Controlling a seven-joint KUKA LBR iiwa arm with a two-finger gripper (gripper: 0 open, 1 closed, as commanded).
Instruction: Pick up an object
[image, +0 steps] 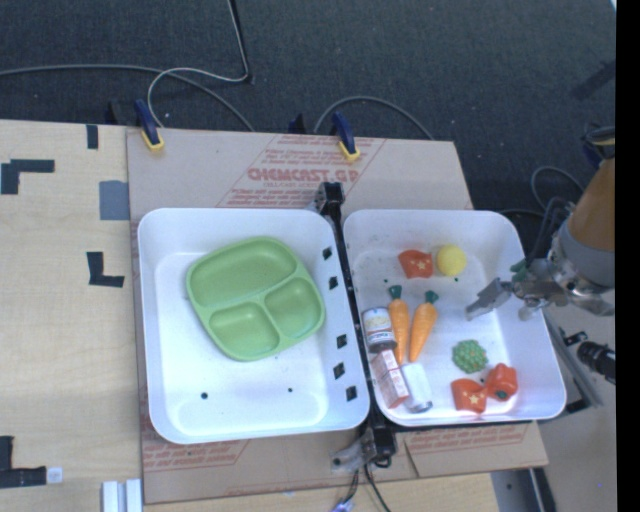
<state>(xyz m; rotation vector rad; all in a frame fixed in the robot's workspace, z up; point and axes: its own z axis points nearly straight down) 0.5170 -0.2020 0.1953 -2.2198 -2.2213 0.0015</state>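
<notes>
Two shallow white bins sit side by side on a sheet of cardboard (290, 170) clamped to a bench, seen from above at a slant.

The left bin (160, 380) holds a pale green plate (255, 297) with three compartments, lying slightly turned.

The right bin (500, 230) holds a scatter of small toy foods and containers. Near its left wall a small jar (378, 328) with a grey lid lies above a slim bottle (390, 378) with a reddish label, and a white tube (416, 387) lies just beside that bottle. Two orange carrots (411, 327) with green tops lie side by side in the middle, tips pointing toward the near edge. Above them sit a red pepper piece (416, 263) and, just beside it on the right, a round yellow lemon (452, 261). Lower down is a bumpy green broccoli (469, 355), and near the bin's front right corner two red-orange pieces (485, 388) rest against each other.

The gripper (500, 295) reaches in from the right, over the right side of that bin, above the broccoli and to the right of the carrots. Its grey fingers (484, 299) look spread, with nothing between them. The arm (590, 240) behind it is grey with an orange band.
</notes>
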